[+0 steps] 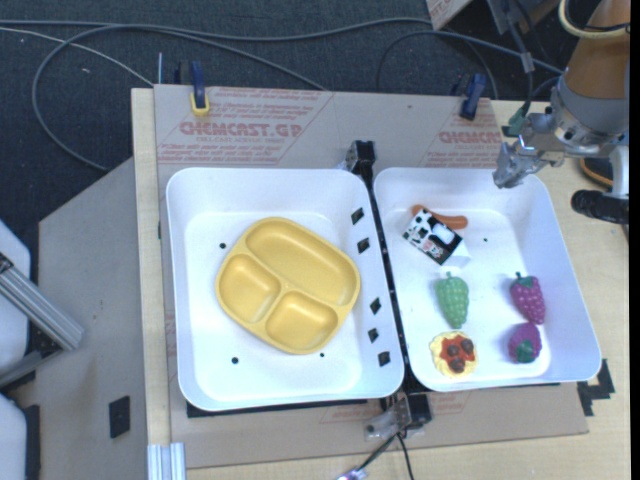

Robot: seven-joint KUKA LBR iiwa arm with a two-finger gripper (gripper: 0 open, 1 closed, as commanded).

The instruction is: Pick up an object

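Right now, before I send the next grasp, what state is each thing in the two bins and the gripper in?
Gripper: above the right bin's far rim, holding nothing visible.
Yellow divided plate: flat in the left bin, compartments bare.
Black-and-white toy: lying tilted in the right bin, against an orange piece.
Green grapes: lying loose.
Purple grapes: lying loose.
Magenta fruit: lying loose.
Toy pizza: lying flat.
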